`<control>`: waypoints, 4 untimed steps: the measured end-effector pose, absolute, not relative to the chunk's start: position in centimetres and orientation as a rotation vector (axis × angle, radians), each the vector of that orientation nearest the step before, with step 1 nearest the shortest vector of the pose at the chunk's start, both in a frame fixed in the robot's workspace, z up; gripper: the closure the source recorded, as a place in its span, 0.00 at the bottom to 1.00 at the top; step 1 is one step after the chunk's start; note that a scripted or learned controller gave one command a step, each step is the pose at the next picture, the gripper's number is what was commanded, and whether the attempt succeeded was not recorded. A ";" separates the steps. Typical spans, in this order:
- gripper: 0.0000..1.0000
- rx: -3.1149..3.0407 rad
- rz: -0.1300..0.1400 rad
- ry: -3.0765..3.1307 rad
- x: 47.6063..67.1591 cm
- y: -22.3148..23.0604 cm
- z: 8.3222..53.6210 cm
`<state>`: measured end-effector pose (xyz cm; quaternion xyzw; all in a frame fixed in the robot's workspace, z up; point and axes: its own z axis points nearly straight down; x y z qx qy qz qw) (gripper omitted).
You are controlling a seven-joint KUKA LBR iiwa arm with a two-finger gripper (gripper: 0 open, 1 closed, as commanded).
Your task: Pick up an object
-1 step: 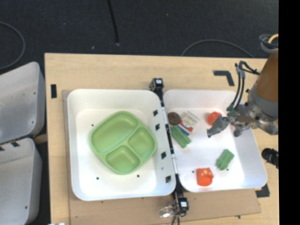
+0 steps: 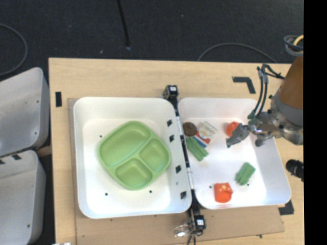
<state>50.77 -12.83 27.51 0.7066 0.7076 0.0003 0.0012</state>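
My gripper (image 2: 248, 138) hangs over the right part of the right bin (image 2: 265, 188), reaching in from the right. Its two dark fingers stand apart, so it is open with nothing between them. The left fingertip (image 2: 234, 138) sits just below and beside a small red object (image 2: 232, 127); I cannot tell whether they touch. Other objects lie in the same bin: a green piece (image 2: 245, 172) below the gripper, an orange-red block (image 2: 223, 192) near the front wall, a green wedge (image 2: 196, 149), a brown round object (image 2: 189, 129) and a pale packet with red and blue print (image 2: 206, 131) on the left.
The left bin (image 2: 82, 137) holds a light green divided plate (image 2: 134, 154). A divider with black clips (image 2: 180, 147) runs between the bins. Cables (image 2: 263, 91) hang from the arm above the right bin's far corner.
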 end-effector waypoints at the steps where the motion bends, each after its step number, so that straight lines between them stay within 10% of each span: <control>1: 0.00 2.222 -0.002 2.222 49.9 -13.1 22.8; 3: 0.00 2.227 -0.005 2.220 49.6 -13.6 10.6; 4: 1.00 2.234 0.001 2.205 49.8 -13.8 12.0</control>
